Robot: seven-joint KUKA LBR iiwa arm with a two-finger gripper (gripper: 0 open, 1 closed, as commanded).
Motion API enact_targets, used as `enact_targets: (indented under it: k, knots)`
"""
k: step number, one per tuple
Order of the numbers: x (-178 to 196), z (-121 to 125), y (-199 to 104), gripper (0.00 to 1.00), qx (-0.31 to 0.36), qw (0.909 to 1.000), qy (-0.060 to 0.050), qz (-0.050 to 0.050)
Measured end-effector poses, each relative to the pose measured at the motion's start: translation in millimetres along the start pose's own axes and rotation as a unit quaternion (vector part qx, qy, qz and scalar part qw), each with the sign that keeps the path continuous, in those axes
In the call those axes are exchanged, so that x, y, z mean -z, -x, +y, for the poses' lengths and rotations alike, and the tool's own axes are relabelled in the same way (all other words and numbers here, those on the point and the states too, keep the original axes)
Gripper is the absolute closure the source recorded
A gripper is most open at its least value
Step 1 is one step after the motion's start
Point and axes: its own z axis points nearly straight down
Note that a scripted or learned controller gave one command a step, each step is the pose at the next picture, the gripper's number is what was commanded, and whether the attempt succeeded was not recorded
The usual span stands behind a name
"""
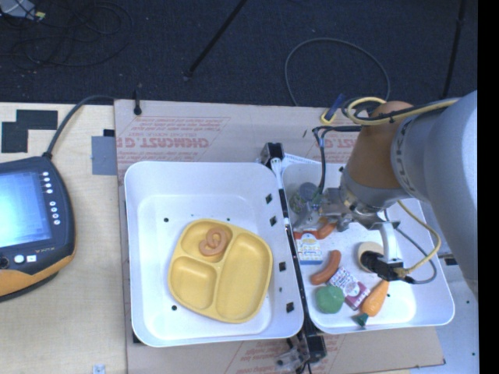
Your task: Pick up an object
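The right bin point(437, 306) holds several small toy foods. A red sausage point(326, 267) lies near its middle, with a green ball point(330, 299) just below it. An orange carrot point(375, 297) rests at the lower right, beside a red and white packet point(348, 287). A white and blue carton point(309, 248) lies by the bin's left wall, and a small orange-red piece point(324, 229) sits above it. My gripper point(310, 199) hangs low over the bin's upper left corner, just above that piece and the carton. A pale round slice point(368, 249) lies under the wrist.
The left bin point(148, 209) holds a yellow divided plate point(234, 279) with a tan pretzel-like ring point(213, 243) in its upper compartment. A teach pendant point(31, 220) sits on the bench at the far left. Cables loop around the arm's wrist point(374, 162).
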Motion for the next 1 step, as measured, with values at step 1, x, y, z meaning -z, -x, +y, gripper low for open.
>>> enact_targets:
  k: [1]
  knots:
    - [13.2, 1.5, 2.0, 1.00, -0.002, 1.0000, 0.004, -0.001]
